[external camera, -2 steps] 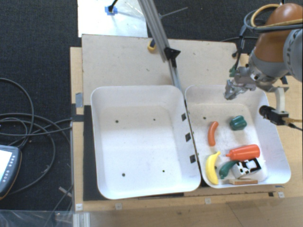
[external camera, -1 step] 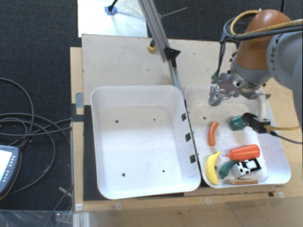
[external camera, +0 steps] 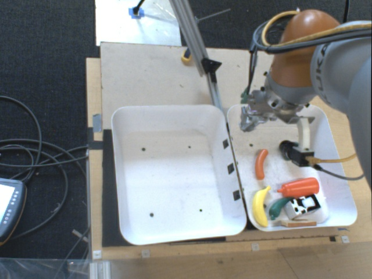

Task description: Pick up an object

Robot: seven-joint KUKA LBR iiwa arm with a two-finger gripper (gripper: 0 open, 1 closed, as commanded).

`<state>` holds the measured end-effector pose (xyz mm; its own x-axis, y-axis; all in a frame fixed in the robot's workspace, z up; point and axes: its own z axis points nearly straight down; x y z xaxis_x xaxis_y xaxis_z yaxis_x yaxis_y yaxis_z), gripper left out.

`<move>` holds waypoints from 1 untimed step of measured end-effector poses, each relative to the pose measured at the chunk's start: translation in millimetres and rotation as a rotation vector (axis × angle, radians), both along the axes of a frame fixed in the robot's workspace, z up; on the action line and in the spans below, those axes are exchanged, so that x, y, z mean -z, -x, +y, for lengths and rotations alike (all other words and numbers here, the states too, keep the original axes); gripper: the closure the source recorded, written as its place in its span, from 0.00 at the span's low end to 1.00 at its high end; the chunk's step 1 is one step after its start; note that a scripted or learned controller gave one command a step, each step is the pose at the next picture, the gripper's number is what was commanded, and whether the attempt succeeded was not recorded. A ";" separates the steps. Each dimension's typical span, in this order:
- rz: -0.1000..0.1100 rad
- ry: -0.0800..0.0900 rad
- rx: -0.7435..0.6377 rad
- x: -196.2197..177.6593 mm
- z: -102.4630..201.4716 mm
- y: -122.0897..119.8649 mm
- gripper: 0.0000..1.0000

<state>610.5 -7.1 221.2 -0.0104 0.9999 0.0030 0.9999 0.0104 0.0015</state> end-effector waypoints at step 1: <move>0.001 0.000 -0.001 -12.4 51.8 22.9 1.00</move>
